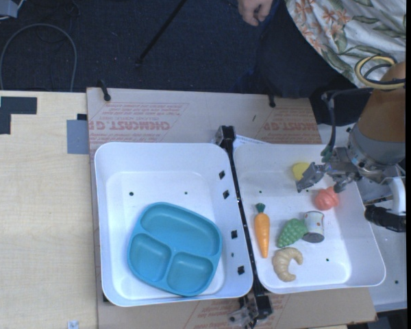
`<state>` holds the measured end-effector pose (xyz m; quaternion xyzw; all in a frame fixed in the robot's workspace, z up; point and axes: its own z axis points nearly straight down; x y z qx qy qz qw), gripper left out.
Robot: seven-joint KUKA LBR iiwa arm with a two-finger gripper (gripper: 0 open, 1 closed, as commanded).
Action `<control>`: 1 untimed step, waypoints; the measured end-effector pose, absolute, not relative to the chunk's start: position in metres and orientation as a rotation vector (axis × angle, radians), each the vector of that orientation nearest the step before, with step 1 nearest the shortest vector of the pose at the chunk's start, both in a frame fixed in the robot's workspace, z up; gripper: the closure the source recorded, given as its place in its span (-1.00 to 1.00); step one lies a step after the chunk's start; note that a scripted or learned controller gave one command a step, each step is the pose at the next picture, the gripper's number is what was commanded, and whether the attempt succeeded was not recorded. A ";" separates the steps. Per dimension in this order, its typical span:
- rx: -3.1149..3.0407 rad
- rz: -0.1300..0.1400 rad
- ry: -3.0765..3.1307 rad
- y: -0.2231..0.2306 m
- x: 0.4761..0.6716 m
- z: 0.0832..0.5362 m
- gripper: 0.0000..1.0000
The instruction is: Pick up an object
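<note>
Over the right bin [370, 279]
My gripper [324, 179] hovers open, holding nothing, between the yellow toy [301, 169] and orange-pink toy [326, 199].

Two white bins [109, 177] sit on a pale wood-toned counter [34, 218] that carries a few dark grey patches. Under the bins lies tan cardboard [157, 118] printed with red lettering. The divided plate [175, 247] is sky blue. The carrot [262, 232] is orange with a green top, the croissant [286, 262] golden tan, the bunch of grapes [292, 232] green, a small rounded piece [301, 169] yellow, and another [325, 198] salmon pink. The can [314, 226] is grey and white. The hand [325, 175] is dark grey metal; the arm [383, 115] shows orange above grey. A shirt [342, 19] has an orange-and-green floral print on cream
</note>
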<state>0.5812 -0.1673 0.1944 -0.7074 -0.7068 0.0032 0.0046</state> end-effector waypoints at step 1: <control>-2.221 0.001 -2.221 -0.168 0.584 0.199 -1.00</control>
